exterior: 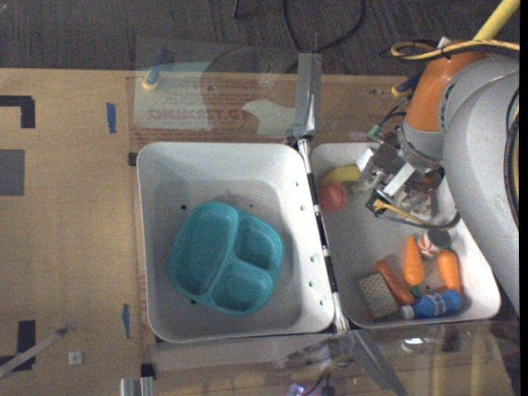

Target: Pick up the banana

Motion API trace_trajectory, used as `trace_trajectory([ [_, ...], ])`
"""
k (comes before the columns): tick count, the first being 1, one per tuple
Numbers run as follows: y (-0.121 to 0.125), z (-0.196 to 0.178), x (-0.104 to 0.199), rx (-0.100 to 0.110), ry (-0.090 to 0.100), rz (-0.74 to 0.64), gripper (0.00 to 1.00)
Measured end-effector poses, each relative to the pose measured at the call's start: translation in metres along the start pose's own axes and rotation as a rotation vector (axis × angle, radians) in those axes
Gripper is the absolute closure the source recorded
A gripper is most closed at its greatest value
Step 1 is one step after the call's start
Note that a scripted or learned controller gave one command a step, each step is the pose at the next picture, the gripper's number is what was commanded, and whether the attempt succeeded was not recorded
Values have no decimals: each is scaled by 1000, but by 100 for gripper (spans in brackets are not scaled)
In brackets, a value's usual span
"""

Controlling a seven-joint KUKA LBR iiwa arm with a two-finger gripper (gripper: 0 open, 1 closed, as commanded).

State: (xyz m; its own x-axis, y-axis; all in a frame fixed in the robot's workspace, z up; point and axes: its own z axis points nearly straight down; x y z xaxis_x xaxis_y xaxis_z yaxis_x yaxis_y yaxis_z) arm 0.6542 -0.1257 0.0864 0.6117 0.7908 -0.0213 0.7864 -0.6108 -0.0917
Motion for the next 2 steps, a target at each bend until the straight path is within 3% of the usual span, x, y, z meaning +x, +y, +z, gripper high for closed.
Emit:
trace_trajectory([
  [1,-32,-98,40,-94,18,-80,0],
  [2,-10,-37,22,-113,17,-231,0],
])
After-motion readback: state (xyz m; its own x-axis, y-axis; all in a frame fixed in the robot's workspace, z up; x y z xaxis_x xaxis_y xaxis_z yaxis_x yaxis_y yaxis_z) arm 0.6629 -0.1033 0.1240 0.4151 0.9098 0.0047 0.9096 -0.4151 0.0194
